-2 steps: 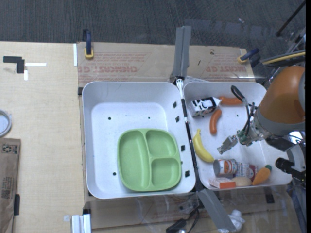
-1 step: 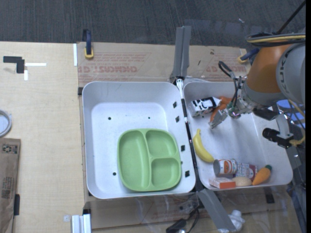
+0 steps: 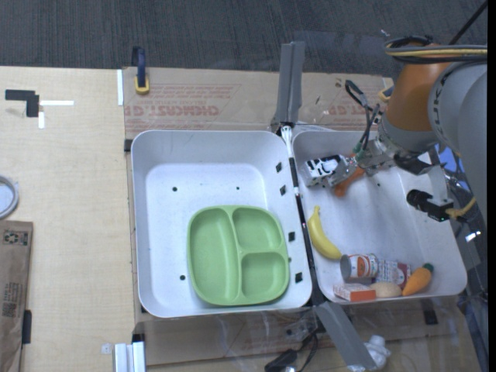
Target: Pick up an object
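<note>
- Camera view: jaws low in the far left corner of the right bin, at a black-and-white item and an orange piece; cannot tell how they are set, nor whether anything is between them.
- Which of the two pieces is the target: unclear; they lie touching, tight against the bin wall.
- Judgement: approach stage, no lift confirmed. To grip well, centre over one piece, keep clear of the wall, close fully before rising.
- Further out, same bin: banana along the left wall; can, a small box and a carrot clustered at the near edge.
- Left bin: green divided plate.
- Tabletop beyond: tape roll.
</note>
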Controlling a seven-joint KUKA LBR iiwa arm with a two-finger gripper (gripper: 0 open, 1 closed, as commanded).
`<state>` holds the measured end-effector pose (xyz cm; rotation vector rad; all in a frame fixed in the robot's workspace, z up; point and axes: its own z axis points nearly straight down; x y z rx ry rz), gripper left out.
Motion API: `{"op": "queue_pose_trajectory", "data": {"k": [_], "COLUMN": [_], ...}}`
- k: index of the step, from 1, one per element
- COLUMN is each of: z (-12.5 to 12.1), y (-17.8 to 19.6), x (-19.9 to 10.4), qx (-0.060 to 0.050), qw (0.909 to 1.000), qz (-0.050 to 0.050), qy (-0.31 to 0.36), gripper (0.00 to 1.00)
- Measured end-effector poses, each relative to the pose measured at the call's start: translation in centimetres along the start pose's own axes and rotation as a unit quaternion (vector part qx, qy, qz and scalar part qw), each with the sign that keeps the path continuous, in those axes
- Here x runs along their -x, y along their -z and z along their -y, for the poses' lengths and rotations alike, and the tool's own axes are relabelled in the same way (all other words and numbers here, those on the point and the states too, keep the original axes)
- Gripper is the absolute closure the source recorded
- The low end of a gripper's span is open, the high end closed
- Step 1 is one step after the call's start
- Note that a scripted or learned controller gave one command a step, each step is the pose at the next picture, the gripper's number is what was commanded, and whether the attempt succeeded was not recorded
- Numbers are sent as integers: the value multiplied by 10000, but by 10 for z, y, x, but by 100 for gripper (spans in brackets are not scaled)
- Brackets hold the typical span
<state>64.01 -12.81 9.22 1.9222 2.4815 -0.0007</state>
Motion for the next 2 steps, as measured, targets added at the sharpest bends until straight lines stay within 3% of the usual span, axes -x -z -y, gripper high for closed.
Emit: {"op": "queue_pose_trajectory", "data": {"k": [1,2], "z": [-1,-17], "y": [10,99], "x": [0,-63], "qx": [3,-11], "qw": [10000,9919], "qz": [13,-1], "qy": [16,-1267], "gripper": [100,100]}}
